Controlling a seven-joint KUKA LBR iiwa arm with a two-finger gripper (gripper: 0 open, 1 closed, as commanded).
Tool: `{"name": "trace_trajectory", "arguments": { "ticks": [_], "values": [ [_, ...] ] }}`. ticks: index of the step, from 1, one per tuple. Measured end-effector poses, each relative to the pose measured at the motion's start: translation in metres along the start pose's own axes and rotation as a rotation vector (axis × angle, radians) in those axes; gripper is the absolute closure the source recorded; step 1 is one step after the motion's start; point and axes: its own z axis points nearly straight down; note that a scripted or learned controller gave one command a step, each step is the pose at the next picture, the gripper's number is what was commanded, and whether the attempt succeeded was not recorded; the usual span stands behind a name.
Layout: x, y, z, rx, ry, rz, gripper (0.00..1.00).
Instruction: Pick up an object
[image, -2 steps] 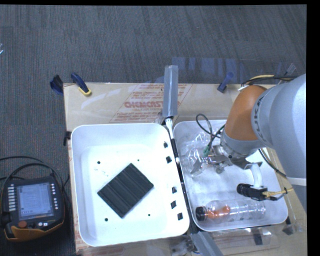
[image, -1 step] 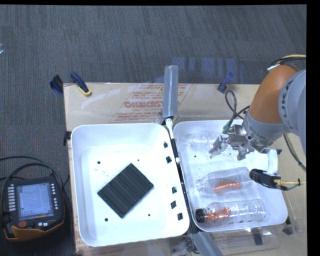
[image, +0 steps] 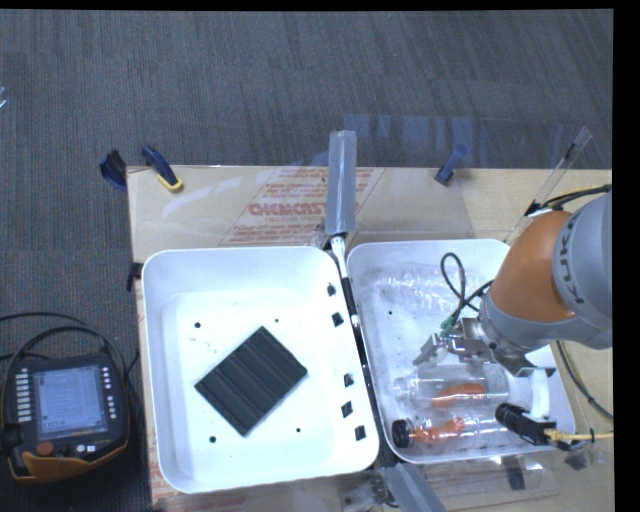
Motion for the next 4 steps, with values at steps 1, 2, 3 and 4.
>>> {"name": "trace_trajectory", "arguments": {
  "ticks": [1,2,3,4],
  "values": [
    [-0.015,-0.052,0.000,-0.002,0.000,-0.094,0.00],
    [-0.044,0.004,-0.025,0.002,-0.001,0.261,0.00],
    [-0.058,0.075,-0.001,0.003,0.003,0.618,0.00],
    [-0.037,0.067,-0.031,0.002,-0.001,0.370,0.00]
  ]
}}
